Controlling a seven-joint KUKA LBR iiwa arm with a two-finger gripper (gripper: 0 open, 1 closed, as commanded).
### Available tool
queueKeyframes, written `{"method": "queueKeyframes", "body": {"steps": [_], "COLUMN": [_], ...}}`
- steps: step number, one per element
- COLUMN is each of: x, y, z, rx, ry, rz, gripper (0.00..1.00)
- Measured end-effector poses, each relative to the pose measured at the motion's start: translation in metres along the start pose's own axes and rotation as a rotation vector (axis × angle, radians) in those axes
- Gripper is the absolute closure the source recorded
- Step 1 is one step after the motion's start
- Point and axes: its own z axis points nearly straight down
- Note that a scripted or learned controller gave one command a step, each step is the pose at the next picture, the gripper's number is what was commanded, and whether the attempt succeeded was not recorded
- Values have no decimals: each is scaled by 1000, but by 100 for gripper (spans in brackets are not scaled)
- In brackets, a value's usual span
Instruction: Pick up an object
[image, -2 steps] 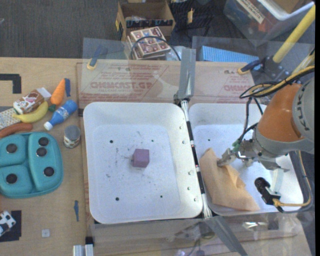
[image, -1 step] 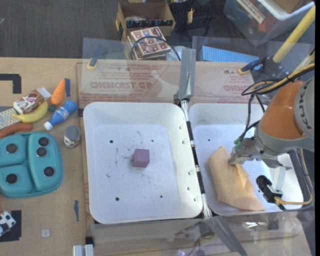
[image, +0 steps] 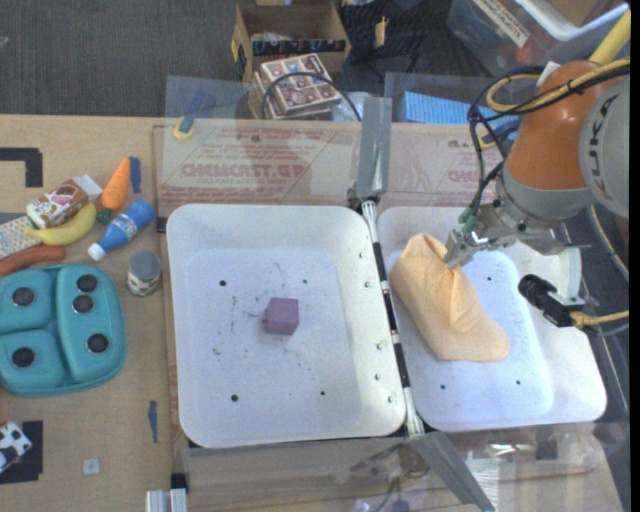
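Orange cloth (image: 449, 308) lies in the right bin (image: 560, 400), bunched against that bin's left wall, long axis slanting from the far-left corner toward the near middle, narrow end pointing far. Pincer (image: 462, 245) sits at the cloth's far tip, touching or just above it; whether it is open or closed, cannot tell. Step judged: closing in on the grasp. Next move calls for pinching a fold, then a straight lift. Purple block (image: 281, 316) mid left bin (image: 200, 250), untouched.

Left on worktop (image: 80, 420): teal tray (image: 55, 325), sm can (image: 144, 272), bottle (image: 120, 229), banana (image: 60, 228), carrot (image: 119, 182); cardboard box (image: 290, 38) beyond far edge
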Motion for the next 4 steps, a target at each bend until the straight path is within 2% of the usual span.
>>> {"method": "queueKeyframes", "body": {"steps": [1, 2, 3, 4], "x": [0, -40, -39, 1], "y": [0, 19, 21, 63], "z": [0, 92, 80, -34], "rx": [0, -13, -17, 2], "ry": [0, -2, -3, 0], "rz": [0, -18, -19, 93], "gripper": [0, 0, 100, 100]}}
